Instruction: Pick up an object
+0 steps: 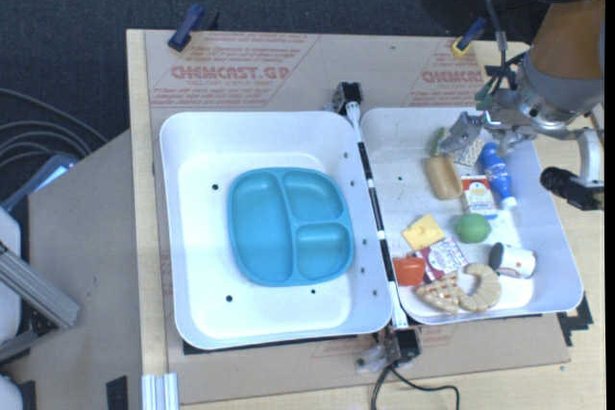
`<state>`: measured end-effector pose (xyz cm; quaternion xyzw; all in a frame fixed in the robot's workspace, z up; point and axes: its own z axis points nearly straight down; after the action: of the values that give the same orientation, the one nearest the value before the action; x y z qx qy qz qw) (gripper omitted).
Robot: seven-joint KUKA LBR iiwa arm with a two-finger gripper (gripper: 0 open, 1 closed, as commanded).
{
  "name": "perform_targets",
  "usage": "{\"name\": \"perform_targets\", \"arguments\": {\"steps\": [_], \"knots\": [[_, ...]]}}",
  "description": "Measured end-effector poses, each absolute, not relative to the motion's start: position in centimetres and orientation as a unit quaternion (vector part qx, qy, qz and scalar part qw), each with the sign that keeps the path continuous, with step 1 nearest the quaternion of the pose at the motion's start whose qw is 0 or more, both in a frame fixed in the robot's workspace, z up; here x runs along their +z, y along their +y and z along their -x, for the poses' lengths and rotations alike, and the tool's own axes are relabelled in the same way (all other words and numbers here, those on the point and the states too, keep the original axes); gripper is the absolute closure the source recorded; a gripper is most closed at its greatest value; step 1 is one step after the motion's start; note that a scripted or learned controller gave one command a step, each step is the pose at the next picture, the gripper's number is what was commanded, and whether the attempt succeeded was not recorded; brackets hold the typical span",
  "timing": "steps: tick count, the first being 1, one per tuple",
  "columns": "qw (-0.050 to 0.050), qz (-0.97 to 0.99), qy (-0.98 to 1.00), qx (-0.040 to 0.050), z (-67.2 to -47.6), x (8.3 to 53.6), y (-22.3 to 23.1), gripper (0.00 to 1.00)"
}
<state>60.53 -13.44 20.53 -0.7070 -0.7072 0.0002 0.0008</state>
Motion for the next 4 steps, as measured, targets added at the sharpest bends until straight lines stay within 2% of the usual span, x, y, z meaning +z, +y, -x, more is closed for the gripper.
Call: {"name": "perform_targets", "arguments": {"steps": [1,2,3,4], "knots": [[0.001,0.706,-0.708,-0.0011,-65.4,8.5,-16.6,0.00],[-0.001,0.706,-0.708,-0.0012,-65.5,9.6,-16.6,1.00],[0.000,0.706,-0.708,-0.0011,-65.5,9.6,-16.6,0.00],[0.002,0.707,-0.707,0.0012,-66.5,8.5,-11.6,0.00]]}}
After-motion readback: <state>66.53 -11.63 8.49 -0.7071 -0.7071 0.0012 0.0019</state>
